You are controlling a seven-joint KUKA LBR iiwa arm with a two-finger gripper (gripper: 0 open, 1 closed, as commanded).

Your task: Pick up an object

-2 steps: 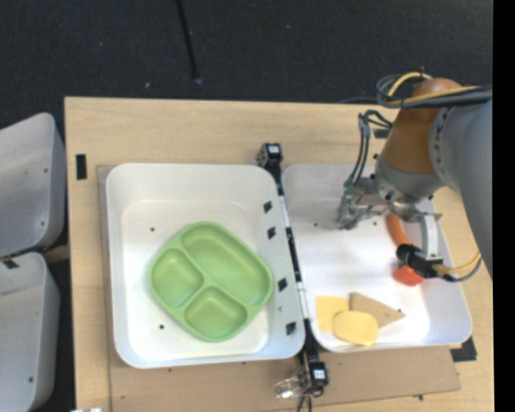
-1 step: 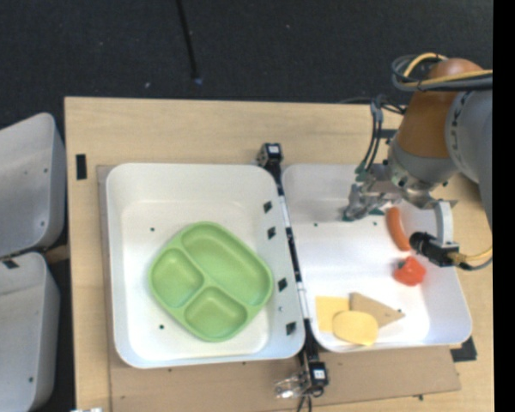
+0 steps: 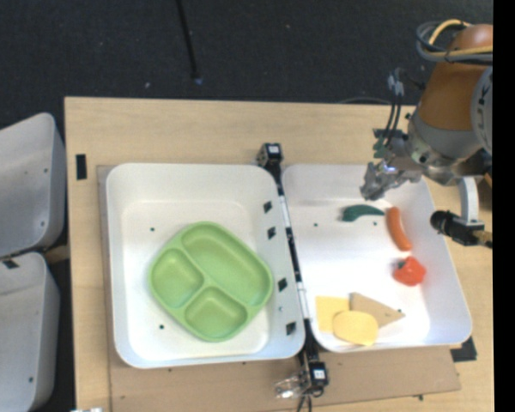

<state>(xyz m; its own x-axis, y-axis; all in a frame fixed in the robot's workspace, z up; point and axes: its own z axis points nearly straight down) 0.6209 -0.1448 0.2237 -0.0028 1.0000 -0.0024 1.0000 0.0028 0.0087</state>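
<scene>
The right bin (image 3: 326, 256) holds several small items: a dark green curved piece (image 3: 361, 213), an orange sausage-shaped piece (image 3: 399, 228), a red piece (image 3: 409, 271), a tan wedge (image 3: 375, 306), a yellow square (image 3: 330, 312) and a yellow round piece (image 3: 354, 327). My gripper (image 3: 379, 182) hangs over the bin's far side, just above and behind the green piece, apart from it. Nothing shows between its fingers.
The left bin (image 3: 133, 221) bears a green divided plate (image 3: 209, 279). A ridge with black clips (image 3: 285, 230) separates the two bins. The arm's grey and orange body (image 3: 451, 101) looms over the bench's far right corner. White chair backs (image 3: 17, 187) stand to the left.
</scene>
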